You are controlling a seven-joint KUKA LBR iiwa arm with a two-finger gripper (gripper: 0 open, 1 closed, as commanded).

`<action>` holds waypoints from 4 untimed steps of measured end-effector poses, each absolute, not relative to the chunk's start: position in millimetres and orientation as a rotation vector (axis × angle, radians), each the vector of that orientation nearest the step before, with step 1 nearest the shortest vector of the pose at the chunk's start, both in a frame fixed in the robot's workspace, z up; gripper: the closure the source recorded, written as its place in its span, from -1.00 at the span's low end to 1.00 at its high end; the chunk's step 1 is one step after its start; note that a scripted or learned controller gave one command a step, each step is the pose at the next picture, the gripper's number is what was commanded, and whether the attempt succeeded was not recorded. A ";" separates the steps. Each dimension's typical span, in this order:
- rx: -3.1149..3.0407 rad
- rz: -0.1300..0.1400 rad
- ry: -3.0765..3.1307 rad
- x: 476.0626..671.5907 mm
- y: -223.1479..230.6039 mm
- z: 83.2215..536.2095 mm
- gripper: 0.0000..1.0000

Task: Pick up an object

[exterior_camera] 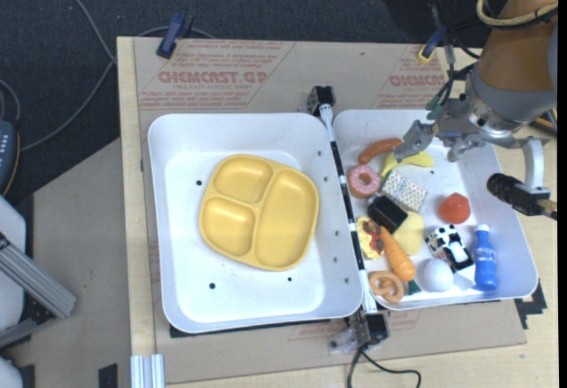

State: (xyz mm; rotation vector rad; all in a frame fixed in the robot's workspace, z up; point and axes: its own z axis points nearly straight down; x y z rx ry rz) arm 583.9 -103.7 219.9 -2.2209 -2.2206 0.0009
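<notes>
Hovering over far side of right bin: gripper, fingers spread apart, nothing between them. One fingertip just above yellow banana-like piece, contact unclear from this angle. Orange band of arm at top right, beyond bin's far rim.

Crowding right bin, all placed relative to pink donut near its left wall: red sausage just beyond donut; white speckled block right beside donut; black block just nearer than donut; carrot nearer again, past black block; pretzel nearest, at front rim; white ball right of pretzel; cow toy well right of donut; red tomato right of speckled block; blue bottle farthest right, upright or tilted hard to say.

Sitting in left bin, well left of donut: yellow divided plate.
</notes>
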 end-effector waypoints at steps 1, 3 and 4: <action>-2.220 0.004 -2.218 565.5 -118.0 97.0 -1.00; -2.224 -0.001 -2.220 519.5 -109.2 94.3 1.00; -2.220 -0.004 -2.224 567.7 -24.6 185.1 1.00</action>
